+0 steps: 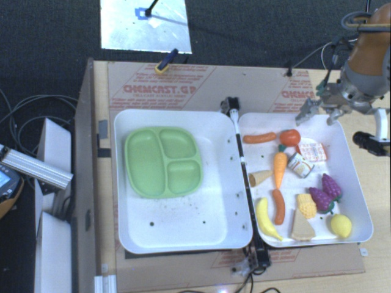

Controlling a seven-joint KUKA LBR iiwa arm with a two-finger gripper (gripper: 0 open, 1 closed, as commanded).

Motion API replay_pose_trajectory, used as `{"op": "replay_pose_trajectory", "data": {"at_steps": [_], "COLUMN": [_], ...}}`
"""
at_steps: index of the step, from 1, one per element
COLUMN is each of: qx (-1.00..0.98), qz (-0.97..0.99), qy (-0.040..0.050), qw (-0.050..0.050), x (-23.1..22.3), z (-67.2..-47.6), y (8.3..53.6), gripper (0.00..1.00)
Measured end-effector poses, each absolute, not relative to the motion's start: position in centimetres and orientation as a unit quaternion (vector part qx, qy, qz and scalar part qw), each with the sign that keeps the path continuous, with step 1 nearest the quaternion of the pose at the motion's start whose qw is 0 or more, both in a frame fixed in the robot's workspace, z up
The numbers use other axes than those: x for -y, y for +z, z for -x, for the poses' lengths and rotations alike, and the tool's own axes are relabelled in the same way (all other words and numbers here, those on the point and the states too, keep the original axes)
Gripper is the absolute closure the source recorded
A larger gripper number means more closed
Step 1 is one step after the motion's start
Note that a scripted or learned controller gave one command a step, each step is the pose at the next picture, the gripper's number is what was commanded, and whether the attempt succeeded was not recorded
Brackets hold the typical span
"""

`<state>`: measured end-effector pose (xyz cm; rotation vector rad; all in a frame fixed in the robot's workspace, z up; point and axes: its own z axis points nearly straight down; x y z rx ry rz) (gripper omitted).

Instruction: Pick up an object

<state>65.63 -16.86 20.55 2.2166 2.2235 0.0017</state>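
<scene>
The right bin [357,182] holds several toy foods: a long sausage [259,138], a tomato [291,137], a carrot [279,168], a small can [299,165], purple grapes [325,193], corn [306,206], a lemon [340,225] and a banana [267,220]. My gripper [317,117] hangs over the bin's far rim, up and to the right of the tomato. It is open, its fingers spread wide with nothing between them.
A green divided plate [164,161] lies in the left bin [183,231]. A black clip [231,106] sits on the ridge between the bins. A second sausage [278,206], a bread wedge [302,227] and a cone [260,177] crowd the right bin's near half.
</scene>
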Motion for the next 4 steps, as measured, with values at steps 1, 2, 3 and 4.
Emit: {"op": "replay_pose_trajectory", "data": {"at_steps": [1,2,3,4], "qx": [-0.708,-0.709,-0.708,-0.707], "qz": [-0.706,-0.706,-0.706,-0.707], "qy": [0.0028,0.0038,0.0045,0.0057], "qw": [0.005,0.008,0.009,0.011], "x": [17.3,11.8,9.6,9.1], "z": [-65.1,-61.4,-57.2,-55.7], "y": [8.9,9.0,9.0,9.1], "gripper": [0.00,0.00,0.00,0.00]}}
